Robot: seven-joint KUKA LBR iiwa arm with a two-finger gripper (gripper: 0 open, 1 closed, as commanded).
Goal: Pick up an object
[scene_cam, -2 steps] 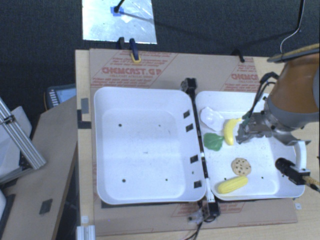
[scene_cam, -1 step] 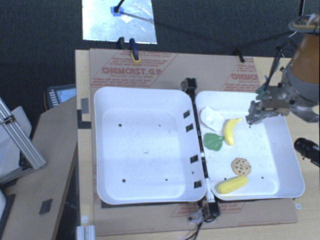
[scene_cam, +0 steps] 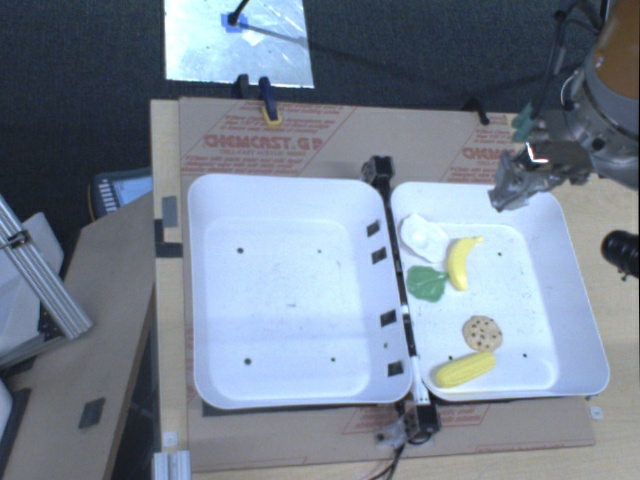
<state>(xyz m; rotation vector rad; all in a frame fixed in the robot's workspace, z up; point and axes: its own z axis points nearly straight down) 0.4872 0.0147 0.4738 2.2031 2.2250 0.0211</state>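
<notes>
Nearest to me, in the right bin (scene_cam: 575, 298), I see from left to right a green leaf (scene_cam: 427, 284), a white piece (scene_cam: 424, 234), a corn cob (scene_cam: 465, 369), a banana (scene_cam: 460, 262) and a cookie (scene_cam: 482, 332), all lying loose, so I judge nothing is picked yet. The gripper (scene_cam: 508, 196) hangs above the far rim of this bin, tilted down-left, holding nothing that I can see; whether it is wide or narrow I cannot tell.

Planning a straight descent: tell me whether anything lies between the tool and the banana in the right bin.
Nothing visible does. The tool hangs above the right bin's far edge; the banana lies open, with the white object and green piece on its far side.
</notes>
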